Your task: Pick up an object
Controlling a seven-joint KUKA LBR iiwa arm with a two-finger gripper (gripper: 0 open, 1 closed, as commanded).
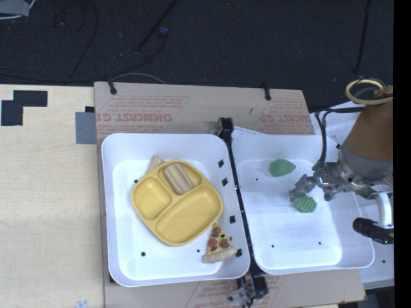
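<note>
**Inspector:** Camera view, right bin [282, 255]. The gripper [307, 190] reaches in from the bin's right edge and sits low over the floor, near the middle of the bin's right half. One finger [300, 188] is visible, angled toward the bin's centre. A bumpy green object [305, 204] lies just beside that finger, on its near side, and seems to touch its tip.

**Reviewer:** Is the object held?

**Inspector:** That is not shown. The bumpy green object appears beside the finger, not between two fingers, and from this angle it cannot be told whether the jaws are spread or closed. No grasp is recorded.

**Reviewer:** Other candidates?

**Inspector:** A smoother green object [282, 167] lies toward the right bin's far edge, apart from the gripper. In the left bin [122, 249], a yellow divided plate [186, 213] occupies the middle with a tan item [178, 178] in its far compartment, and a pizza slice [219, 244] rests by the near right corner.

**Reviewer:** Recommendation for the step in hand?

**Inspector:** In the inspector's judgement, the bumpy green object is the nearest target. The fingers should straddle it, centred over it, before closing, then lift straight up. An off-centre closure would likely push it across the smooth floor.
</note>
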